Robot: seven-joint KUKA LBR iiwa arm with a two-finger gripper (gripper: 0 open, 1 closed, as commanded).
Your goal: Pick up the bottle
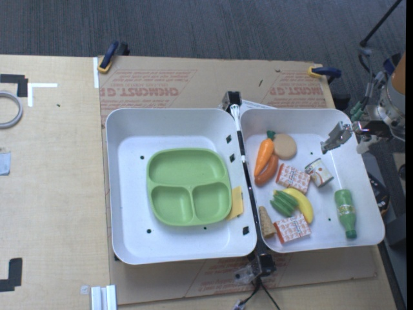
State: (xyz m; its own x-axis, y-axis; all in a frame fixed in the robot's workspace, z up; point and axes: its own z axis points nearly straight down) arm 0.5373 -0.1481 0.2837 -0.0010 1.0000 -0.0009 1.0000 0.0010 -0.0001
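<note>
Gripper [337,136] hangs over the upper right of the right bin [365,168], its metal parts small and blurred, so I cannot tell how it is set; the arm behind it is cut off by the frame; below it, well apart, the green bottle [345,213] lies flat near the bin's right wall; just below-left sits a small carton [319,172]; further left lie a carrot [264,155] and banana [301,202]; far left, the other bin holds a green plate [189,186].
</note>
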